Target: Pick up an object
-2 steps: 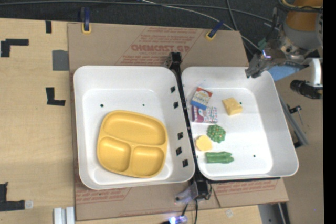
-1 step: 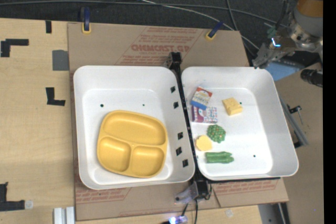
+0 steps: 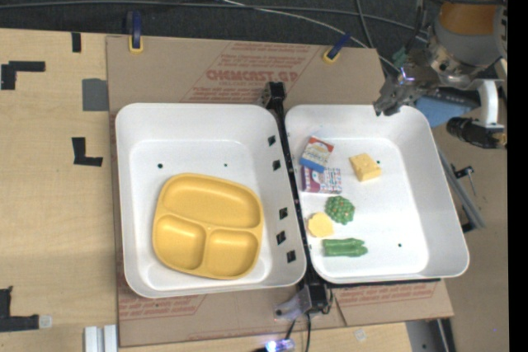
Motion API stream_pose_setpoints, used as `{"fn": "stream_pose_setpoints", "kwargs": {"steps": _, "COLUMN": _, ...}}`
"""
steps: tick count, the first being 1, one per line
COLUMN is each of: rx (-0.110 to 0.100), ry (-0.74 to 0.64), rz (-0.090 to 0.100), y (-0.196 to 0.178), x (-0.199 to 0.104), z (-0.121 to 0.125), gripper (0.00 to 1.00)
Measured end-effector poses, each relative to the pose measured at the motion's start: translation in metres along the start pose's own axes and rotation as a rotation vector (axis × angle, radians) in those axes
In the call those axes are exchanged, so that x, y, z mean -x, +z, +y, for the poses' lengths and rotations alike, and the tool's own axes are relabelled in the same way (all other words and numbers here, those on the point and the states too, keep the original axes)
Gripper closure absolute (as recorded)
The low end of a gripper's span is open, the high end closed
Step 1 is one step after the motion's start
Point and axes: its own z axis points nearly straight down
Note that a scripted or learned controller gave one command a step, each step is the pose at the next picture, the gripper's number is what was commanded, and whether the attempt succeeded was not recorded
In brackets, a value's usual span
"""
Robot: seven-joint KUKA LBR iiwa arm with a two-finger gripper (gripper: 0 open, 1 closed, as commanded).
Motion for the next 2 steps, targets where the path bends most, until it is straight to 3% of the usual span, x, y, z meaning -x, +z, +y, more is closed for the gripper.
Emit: {"fn": "stream_pose_setpoints", "kwargs": {"steps": 2, "rx": -0.002, "ry": -0.001, "rz": 0.001, "y": -0.003, "x": -0.111, "z": -0.025, "gripper": 1.00}}
